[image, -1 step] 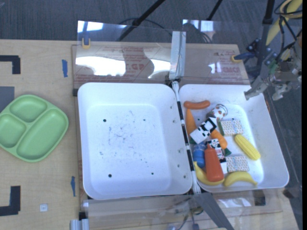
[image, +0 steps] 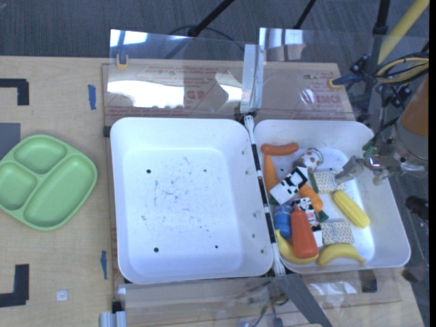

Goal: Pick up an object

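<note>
The right bin holds a pile of toy food. An orange sausage lies at the back, with a carrot and a black-and-white cow toy below it. A corn cob, two crackers, an orange bottle and a banana fill the front. My gripper hangs over the bin's right half, just right of the upper cracker and above the corn cob. Nothing is seen held in it.
The left bin sits beside the right one, with a few dark specks on its floor. A green divided plate rests on the bench at far left. Clear panels stand behind both bins. Cables and stands crowd the upper right.
</note>
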{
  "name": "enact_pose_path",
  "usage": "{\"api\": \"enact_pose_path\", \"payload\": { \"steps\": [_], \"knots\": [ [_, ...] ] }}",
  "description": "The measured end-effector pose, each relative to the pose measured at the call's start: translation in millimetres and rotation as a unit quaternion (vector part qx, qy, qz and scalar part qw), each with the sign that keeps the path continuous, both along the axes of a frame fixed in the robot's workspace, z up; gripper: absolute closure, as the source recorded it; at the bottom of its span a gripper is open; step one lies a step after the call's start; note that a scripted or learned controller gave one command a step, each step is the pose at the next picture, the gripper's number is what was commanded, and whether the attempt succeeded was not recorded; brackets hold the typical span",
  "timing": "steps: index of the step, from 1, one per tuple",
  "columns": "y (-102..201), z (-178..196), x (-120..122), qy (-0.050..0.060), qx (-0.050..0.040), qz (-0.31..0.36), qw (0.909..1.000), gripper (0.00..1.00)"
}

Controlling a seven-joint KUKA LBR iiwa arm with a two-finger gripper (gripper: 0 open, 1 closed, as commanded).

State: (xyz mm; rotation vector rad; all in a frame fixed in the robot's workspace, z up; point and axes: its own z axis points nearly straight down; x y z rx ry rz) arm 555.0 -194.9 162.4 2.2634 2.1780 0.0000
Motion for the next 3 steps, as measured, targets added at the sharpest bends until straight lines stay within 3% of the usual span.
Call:
{"api": "enact_pose_path", "payload": {
  "steps": [1, 2, 3],
  "knots": [
    [-12, -65, -9, -0.002, 0.0038, 0.026, 0.9997, 0.00],
    [-12, -66, -9, -0.002, 0.0041, 0.026, 0.9997, 0.00],
    [-13, -74, -49, -0.006, 0.0038, 0.096, 0.9953, 0.00]
  ]
}}
